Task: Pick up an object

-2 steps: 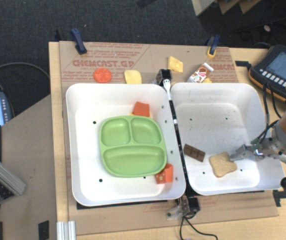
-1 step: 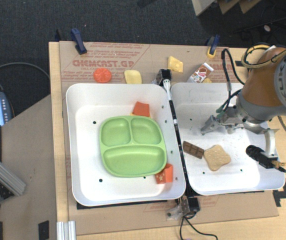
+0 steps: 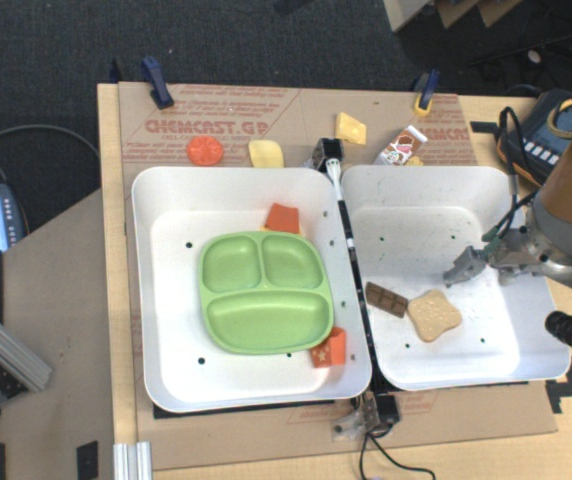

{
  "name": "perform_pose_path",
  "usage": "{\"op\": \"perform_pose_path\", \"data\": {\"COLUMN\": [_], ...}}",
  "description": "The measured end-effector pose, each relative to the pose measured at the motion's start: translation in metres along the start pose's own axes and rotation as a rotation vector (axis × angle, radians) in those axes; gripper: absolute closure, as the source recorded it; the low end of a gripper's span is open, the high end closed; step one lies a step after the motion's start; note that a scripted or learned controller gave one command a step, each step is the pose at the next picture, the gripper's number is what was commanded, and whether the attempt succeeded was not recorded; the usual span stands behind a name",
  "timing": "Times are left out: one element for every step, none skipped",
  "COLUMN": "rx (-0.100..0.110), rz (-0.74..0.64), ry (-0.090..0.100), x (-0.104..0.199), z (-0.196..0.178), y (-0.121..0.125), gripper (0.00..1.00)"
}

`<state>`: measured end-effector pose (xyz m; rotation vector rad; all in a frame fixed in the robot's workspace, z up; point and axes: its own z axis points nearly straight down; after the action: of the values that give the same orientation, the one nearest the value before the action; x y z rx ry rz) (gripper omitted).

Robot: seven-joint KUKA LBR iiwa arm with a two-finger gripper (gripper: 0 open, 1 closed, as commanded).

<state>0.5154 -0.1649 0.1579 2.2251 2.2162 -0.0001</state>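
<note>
Two white bins sit side by side on the worktop. The left bin holds one green divided plate and two orange blocks: one just behind the plate, one touching its front right corner. The right bin holds one brown chocolate bar and one tan toast slice, lying just beside each other. The gripper hovers over this bin, near the toast, its fingers spread and grasping nothing. Behind the bins lie one orange disc, two yellow pieces and, and one small red-and-white packet.
</note>
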Motion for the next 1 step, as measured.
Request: {"op": "perform_pose_path", "data": {"rx": [0.004], "rz": [-0.005], "ry": [0.002], "x": [0.0389], "z": [0.0765], "y": [-0.0315], "gripper": [0.00]}}
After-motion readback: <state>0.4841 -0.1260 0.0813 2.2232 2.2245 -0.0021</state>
